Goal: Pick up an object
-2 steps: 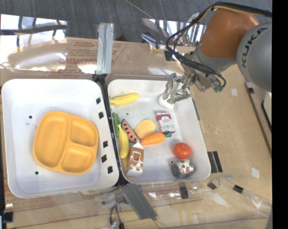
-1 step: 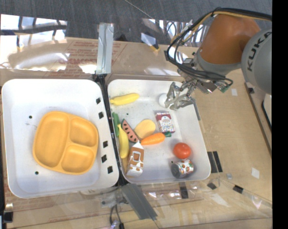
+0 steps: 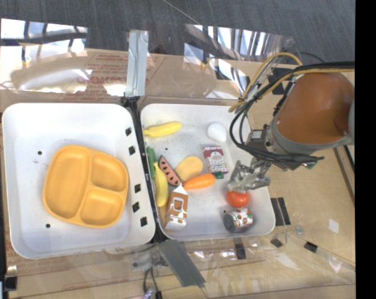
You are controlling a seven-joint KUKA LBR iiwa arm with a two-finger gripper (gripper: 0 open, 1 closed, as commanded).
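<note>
Down at the front of the right bin [image 3: 175, 112], closest to us, a small milk carton [image 3: 178, 209] leans by the wall and a little printed can [image 3: 239, 219] lies on its side. Just above the can sits a red tomato [image 3: 238, 198].

Right over the tomato hangs the robot's claw [image 3: 247, 180]. Its metal tips look like they touch the top of the tomato, but I cannot tell if the claw is open or closed, because the wrist hides that part. I see nothing lifted yet.

I think the robot is at the reaching step. It has picked the tomato as its thing to grab and is coming down on it.

Next, the claw needs to go a bit lower so the tomato sits in its middle, then squeeze softly and lift straight up. The tomato is round and may roll away. The can is very near, so the claw could bump it.

Other toys wait close by: a carrot [image 3: 199, 182], a potato [image 3: 189, 167], a watermelon slice [image 3: 169, 171], a small box [image 3: 215, 159], a white egg [image 3: 216, 131] and a banana [image 3: 163, 129]. Over in the left bin [image 3: 20, 185] rests a yellow tray [image 3: 85, 185].
</note>
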